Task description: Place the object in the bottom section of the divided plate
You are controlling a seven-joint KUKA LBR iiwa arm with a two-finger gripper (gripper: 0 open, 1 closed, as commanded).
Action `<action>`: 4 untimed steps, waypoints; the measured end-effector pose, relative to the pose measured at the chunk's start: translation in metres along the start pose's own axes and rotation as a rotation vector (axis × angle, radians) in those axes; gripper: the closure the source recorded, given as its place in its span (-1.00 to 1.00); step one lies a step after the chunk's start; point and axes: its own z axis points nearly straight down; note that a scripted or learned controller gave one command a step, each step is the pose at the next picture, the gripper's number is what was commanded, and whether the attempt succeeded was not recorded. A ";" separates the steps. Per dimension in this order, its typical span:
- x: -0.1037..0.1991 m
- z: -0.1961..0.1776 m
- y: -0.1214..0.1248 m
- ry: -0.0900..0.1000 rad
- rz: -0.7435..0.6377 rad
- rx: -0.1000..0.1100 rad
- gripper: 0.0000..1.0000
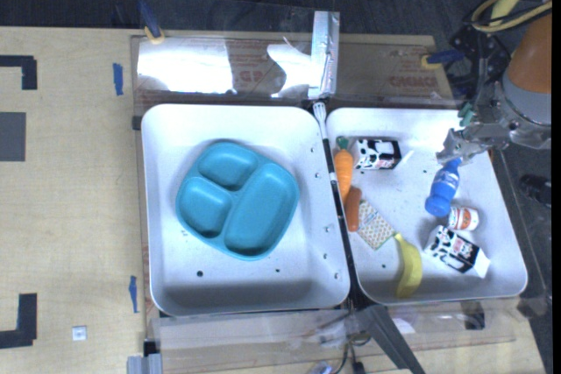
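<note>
Two white bins side by side on the bench. Left bin [166, 267] holds a blue divided plate [237, 198], three sections, sitting roughly mid-bin, nothing in any section. Right bin [504, 263] holds the loose items.

Arm [526, 83] comes in from the right, over the upper right corner of the right bin. Gripper [458, 149] sits just above a blue bottle [442, 191], at or touching the bottle's top end; bottle lies tilted in the right half of the bin. Cannot tell from this angle if the gripper is clamped on the bottle or just over it, the metal tip is small and blurred.

Other items in the right bin: a carrot [344, 172] along the left wall, an orange piece [352, 211] just below it, a black-and-white carton [378, 153] near the top left, a patterned flat packet [376, 227] beside the orange piece, a banana [408, 265] near the bottom edge, a small red-and-white can [464, 218] just below the bottle, a second black-and-white carton [457, 251] under the can.

A clear plastic sheet [228, 57] with glare stands behind the left bin.
</note>
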 end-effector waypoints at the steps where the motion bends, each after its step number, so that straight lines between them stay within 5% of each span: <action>1: 0.066 0.030 0.019 0.002 -0.222 0.002 1.00; 2: -0.005 0.017 -0.007 0.001 -0.242 0.000 1.00; 3: 0.060 0.007 0.037 -0.001 -0.467 -0.004 1.00; 4: 0.134 0.026 0.044 0.001 -0.526 0.001 1.00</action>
